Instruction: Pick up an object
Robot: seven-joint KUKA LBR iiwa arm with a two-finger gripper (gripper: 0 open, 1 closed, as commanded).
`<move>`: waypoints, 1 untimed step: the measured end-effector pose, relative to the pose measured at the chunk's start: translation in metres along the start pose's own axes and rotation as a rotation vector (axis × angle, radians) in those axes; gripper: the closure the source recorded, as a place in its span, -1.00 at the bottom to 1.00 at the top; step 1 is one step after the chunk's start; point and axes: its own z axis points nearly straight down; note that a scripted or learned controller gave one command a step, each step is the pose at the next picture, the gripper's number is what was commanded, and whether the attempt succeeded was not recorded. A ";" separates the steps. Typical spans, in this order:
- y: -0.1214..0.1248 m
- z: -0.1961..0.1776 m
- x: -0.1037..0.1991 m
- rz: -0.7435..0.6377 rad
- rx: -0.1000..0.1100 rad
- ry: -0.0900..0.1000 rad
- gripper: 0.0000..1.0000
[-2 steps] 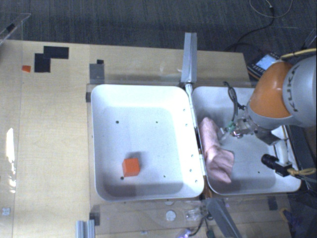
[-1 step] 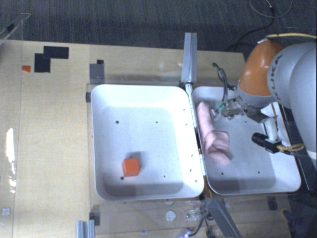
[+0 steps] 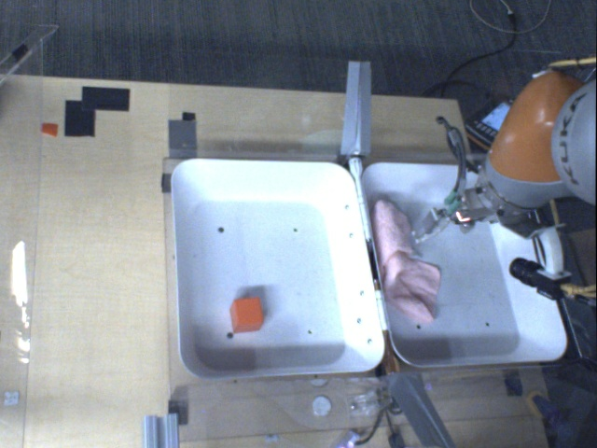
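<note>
A crumpled pink cloth (image 3: 403, 261) lies along the left side of the right bin (image 3: 485, 334). My gripper (image 3: 429, 228) hangs low over that bin, just right of the cloth's upper part, close to its edge or touching it. Behind it the grey arm with its orange band (image 3: 527, 143) reaches in from the right. A small orange block (image 3: 247, 314) rests near the front of the left bin (image 3: 252, 194), far from the gripper.
A grey metal divider post (image 3: 355, 110) stands between the two bins at the back. Black blocks (image 3: 93, 108) and a small orange square (image 3: 49, 130) lie on the wooden bench at far left. Cables run behind the right bin.
</note>
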 end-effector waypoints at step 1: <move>0.069 0.056 0.008 -0.073 -0.006 -0.002 -1.00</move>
